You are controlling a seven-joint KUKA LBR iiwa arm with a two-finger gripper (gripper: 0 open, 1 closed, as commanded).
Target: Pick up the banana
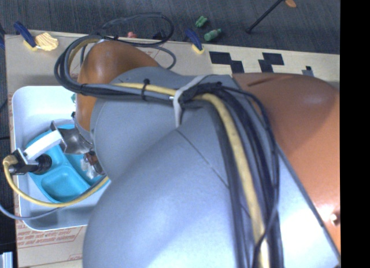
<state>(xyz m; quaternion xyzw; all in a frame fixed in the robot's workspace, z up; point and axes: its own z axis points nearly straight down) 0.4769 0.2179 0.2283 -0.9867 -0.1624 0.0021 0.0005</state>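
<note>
Gripper (87,160) over white bin (26,102), its state hidden, one blue tray (60,183) below

The setting is a robotics laboratory. A large grey industrial arm (191,191) with a cable bundle (231,122) tied along its body reaches over a bench (52,243) bearing a white bin (23,102). Black-and-white calibration markers (248,61) lie on the far bench edge. Dark carpet (87,0) and a stand leg (277,3) show beyond.
</note>
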